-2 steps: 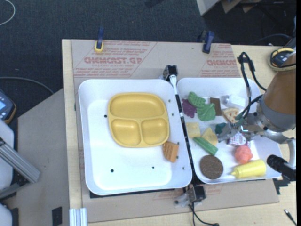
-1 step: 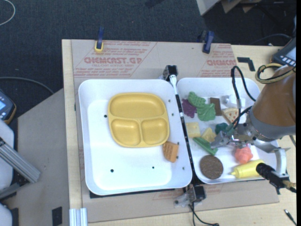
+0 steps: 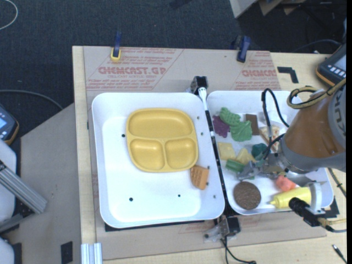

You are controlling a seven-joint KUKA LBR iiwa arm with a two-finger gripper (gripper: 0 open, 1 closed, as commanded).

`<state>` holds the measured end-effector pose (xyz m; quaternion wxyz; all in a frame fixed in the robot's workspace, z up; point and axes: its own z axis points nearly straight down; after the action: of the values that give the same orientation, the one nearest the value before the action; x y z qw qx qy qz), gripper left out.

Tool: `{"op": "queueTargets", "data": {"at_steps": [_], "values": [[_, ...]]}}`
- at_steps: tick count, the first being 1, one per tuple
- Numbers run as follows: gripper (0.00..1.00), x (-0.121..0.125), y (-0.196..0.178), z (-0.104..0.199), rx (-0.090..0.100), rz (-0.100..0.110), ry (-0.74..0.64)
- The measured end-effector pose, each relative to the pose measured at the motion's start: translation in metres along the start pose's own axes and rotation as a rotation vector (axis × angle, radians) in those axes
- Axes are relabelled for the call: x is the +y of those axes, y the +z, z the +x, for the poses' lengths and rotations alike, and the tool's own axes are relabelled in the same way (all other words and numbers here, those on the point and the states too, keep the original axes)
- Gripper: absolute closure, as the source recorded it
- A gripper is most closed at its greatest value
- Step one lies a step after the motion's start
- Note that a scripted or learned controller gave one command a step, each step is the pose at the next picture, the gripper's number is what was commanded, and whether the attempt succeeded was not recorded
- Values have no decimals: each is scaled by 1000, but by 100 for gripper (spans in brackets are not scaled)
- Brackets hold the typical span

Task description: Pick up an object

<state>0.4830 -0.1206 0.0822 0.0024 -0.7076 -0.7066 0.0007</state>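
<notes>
One brown disc (image 3: pixel 247 194), one yellow bottle (image 3: pixel 290 197), one divided tray (image 3: pixel 162 139); jaws (image 3: pixel 254 170) state unclear

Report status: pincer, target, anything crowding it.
Pincer low in right bin, among the toys; finger state unreadable. No object seen held. Brown disc and yellow bottle close by.

Grey arm (image 3: pixel 313 136) reaching from right, tool (image 3: pixel 254 169) lowered
</notes>
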Motion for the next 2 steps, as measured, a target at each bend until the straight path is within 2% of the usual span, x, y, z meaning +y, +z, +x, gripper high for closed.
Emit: {"op": "queueTargets", "data": {"at_steps": [1,2], "values": [[100,1,-13,0,-2,-5,1],[100,1,-76,1,-5,-11,-2]]}}
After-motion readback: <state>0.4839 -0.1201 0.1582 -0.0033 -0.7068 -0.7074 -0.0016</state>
